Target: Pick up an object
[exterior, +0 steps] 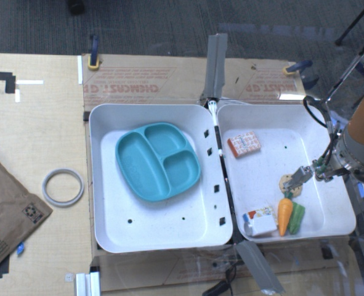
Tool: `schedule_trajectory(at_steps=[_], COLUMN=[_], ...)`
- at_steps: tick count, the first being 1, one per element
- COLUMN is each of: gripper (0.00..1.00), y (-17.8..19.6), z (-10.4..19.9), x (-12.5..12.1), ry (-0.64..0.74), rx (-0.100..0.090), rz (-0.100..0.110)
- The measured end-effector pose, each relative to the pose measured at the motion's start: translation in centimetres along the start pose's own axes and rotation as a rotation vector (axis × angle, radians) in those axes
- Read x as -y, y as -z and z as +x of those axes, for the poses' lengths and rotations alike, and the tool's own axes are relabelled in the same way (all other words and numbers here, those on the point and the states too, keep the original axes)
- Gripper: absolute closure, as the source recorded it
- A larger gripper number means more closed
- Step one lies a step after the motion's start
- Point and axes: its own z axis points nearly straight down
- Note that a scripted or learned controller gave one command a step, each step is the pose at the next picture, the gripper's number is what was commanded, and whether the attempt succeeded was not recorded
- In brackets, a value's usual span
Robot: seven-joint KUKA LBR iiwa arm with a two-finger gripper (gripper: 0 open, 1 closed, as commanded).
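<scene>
The left bin (101, 165) held a big teal divided plate (159, 160), well apart from the action. The right bin (265, 123) carried the rest: a red-and-white carton (243, 143) near its far wall, a small white box (259, 221) at the near-left corner, and a toy carrot (284, 215) lying tight against a green piece (297, 217). Reaching in from the right, the gripper (300, 179) hung low over a small tan disc (289, 184), apparently touching it; whether it was open or had hold of anything, I couldn't tell. My read: the disc or carrot was the target, and a straight descent with the grip across the carrot's narrow width would suit best. Open floor lay mid-bin; the near wall crowded the carrot.
</scene>
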Motion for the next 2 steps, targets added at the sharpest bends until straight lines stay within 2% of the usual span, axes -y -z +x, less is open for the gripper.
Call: schedule_trajectory(at_steps=[1, 2], gripper=[0.0, 1.0], y=[-11.46, -10.49], z=[-3.38, -3.48], x=[0.94, 0.81], ry=[-0.036, -0.04], rx=[-0.001, 0.002], rz=[0.0, -0.004])
